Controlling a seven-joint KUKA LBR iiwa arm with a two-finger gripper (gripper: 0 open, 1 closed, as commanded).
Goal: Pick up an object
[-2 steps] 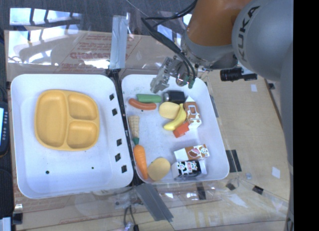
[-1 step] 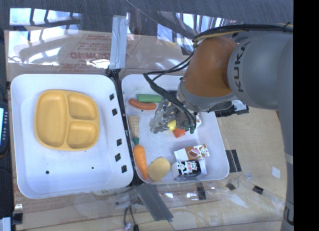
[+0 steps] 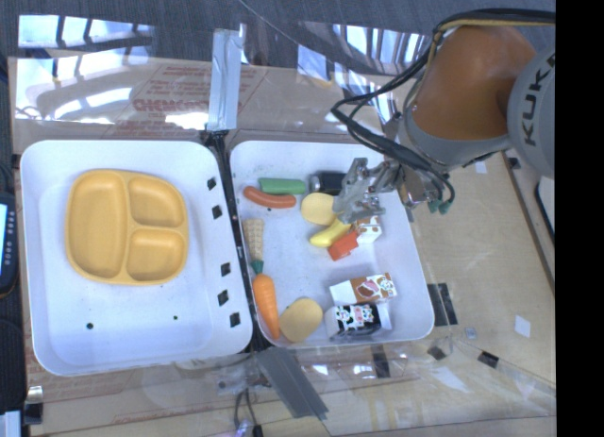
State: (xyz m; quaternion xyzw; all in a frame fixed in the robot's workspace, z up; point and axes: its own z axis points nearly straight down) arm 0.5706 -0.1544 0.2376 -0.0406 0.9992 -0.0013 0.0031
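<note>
here, gripper [image 3: 359, 201] over right bin [image 3: 406, 265], toy food

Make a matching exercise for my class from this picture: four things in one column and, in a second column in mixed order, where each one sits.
Things
1. yellow divided plate
2. carrot
3. green block
4. cow-print carton

Places
A. bottom right corner of the right bin
B. near the top edge of the right bin, above the sausage
C. in the left bin
D. along the right bin's left wall, near the bottom

Pairs: 1-C, 2-D, 3-B, 4-A
</note>
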